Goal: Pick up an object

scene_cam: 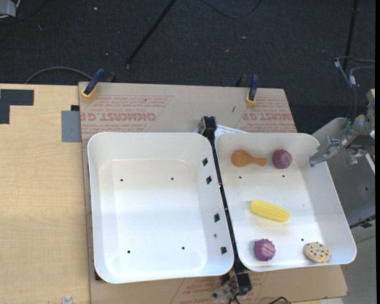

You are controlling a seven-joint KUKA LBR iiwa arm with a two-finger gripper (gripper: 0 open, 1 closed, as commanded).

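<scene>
Hovering at the right bin's edge, the gripper is seen; its jaw state cannot be told. Nearest lies the onion, just left.

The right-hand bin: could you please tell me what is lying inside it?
Inside the right bin lie a brown drumstick, two purple balls, a yellow corn cob and a cookie. Nothing covers them; whatever is beneath the bin is hidden.

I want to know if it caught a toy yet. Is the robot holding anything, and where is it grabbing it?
Nothing is held. The gripper sits at the right bin's edge, apart from the chicken leg and purple ball.
</scene>
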